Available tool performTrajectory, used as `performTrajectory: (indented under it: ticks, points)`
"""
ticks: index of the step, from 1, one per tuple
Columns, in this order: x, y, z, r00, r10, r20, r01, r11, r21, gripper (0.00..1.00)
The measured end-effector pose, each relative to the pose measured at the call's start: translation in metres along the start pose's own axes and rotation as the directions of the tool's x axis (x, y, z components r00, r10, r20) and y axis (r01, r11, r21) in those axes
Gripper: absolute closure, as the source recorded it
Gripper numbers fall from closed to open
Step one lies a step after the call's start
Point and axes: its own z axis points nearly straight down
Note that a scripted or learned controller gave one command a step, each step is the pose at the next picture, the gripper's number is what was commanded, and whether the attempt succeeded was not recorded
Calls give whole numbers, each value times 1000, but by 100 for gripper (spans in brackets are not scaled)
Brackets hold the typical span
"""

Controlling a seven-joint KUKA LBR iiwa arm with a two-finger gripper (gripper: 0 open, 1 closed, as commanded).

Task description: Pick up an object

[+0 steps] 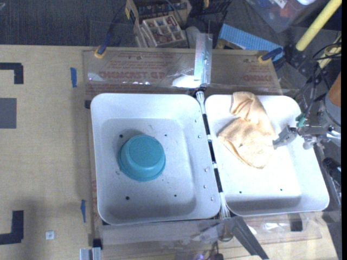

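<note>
A teal bowl [142,157] lies upside down in the middle of the left bin [103,112]. A crumpled tan cloth [249,130] is spread across the upper half of the right bin [287,194]. My gripper [286,136] hovers at the right bin's right side, just off the cloth's right edge, with its tip close to the cloth. Nothing shows in its grasp. The arm's wrist reaches in from the right edge of the view.
A metal divider [203,66] stands behind the seam between the two bins. Boxes and clutter [160,20] sit beyond the bench's back edge. Cables [317,80] hang near the arm at the right.
</note>
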Motion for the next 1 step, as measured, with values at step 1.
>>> performTrajectory:
  ticks: [1]
  points:
    - [90,38,101,1000,-18,-2,18,1000,5,0]
